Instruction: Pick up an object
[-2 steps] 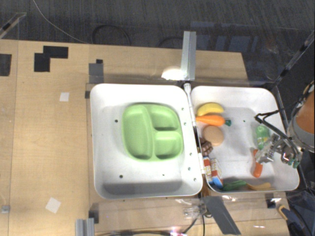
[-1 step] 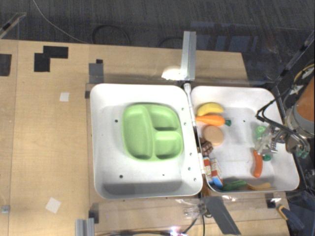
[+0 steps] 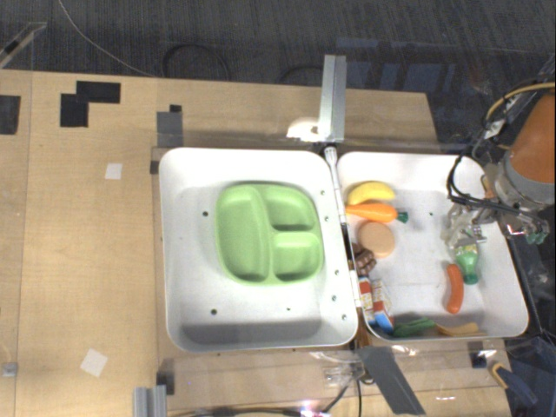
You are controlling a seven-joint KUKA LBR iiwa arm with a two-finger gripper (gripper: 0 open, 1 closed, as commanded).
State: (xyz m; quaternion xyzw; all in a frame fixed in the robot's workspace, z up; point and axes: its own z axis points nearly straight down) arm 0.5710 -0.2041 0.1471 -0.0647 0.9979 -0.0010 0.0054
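My gripper [image 3: 463,233] hangs over the right side of the right bin [image 3: 426,176], at the end of the grey arm with the orange band [image 3: 532,146]. Just below it, toward the front, lies a small green object [image 3: 469,265]; whether the gripper touches it is unclear. An orange-red sausage shape [image 3: 453,289] lies just in front of that. Along the bin's left side sit a yellow banana [image 3: 371,191], an orange carrot [image 3: 373,213], a round tan piece [image 3: 377,240] and a small brown item [image 3: 363,257].
The left bin [image 3: 187,233] holds a green divided tray [image 3: 267,231]. At the right bin's front lie a red-and-white packet [image 3: 373,299], a green pod [image 3: 413,326] and a tan strip [image 3: 458,328]. A metal post [image 3: 333,98] stands behind the divider.
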